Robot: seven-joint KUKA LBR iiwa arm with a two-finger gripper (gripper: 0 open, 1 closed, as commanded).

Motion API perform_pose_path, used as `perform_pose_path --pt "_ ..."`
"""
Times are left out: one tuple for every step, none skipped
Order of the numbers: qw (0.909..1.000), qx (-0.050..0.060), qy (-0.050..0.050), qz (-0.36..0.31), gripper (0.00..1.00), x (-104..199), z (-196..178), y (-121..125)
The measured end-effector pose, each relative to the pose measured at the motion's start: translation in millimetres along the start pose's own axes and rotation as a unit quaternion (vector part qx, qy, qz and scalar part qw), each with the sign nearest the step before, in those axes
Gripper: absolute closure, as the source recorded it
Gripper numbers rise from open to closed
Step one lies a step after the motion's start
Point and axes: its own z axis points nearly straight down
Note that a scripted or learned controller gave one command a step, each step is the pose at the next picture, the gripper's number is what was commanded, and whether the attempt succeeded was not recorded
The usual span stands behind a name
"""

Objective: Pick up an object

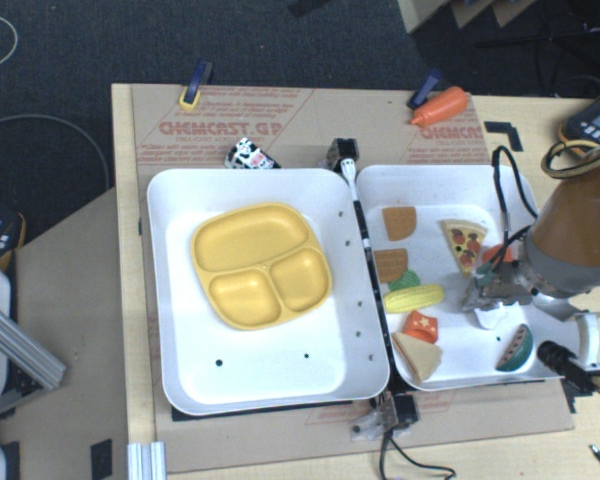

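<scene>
The right bin [435,175] holds several toy foods: two brown toast pieces [400,222] [391,263], a pizza slice [464,240], a yellow corn cob [412,296] with a green piece behind it, a red piece [421,325], a sandwich wedge [417,355] and a watermelon slice [515,350]. My gripper [488,303] is low over the bin's right half. It sits just below the pizza slice, right of the corn. A small red-orange item [495,254] lies beside the wrist. The arm's body hides what lies under the gripper.
The left bin [260,378] carries a yellow divided plate [260,265]. On the bench behind the bins lie an orange clamp [440,106], a blue and yellow clamp [193,86] and a small black-and-white object [250,155]. Cables run along the right bin's far right side.
</scene>
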Motion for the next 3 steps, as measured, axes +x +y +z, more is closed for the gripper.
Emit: perform_pose_path --pt "1.0 0.0 0.0 -0.002 1.0 6 -61 7" --pt "1.0 0.0 0.001 -0.001 1.0 8 -124 5" --pt "1.0 0.002 0.001 -0.001 1.0 8 -127 6"
